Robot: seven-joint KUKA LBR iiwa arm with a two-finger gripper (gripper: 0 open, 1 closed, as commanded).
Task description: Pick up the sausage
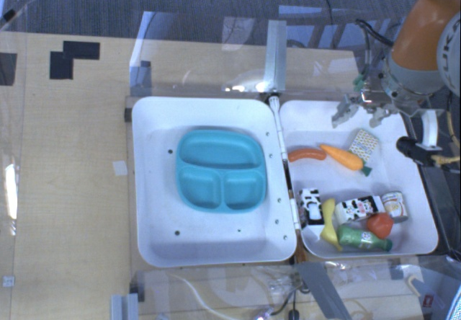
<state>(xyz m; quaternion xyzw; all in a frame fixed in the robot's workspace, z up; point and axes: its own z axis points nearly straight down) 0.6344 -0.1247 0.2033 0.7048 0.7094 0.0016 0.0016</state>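
Note:
The sausage (306,155), a short reddish-orange link, lies in the right bin (410,167) near its left wall. Touching its right end is an orange carrot (343,157). My gripper (358,115) hangs over the back of the right bin, above and to the right of the sausage, open with nothing between its fingers. The grey arm with its orange band (423,34) comes in from the upper right.
A blue divided plate (220,169) sits in the left bin (155,167). The right bin also holds a checkered packet (364,144), a cow-print carton (310,207), a banana (328,223), a green bottle (364,239), a tomato (379,225) and a small can (393,205).

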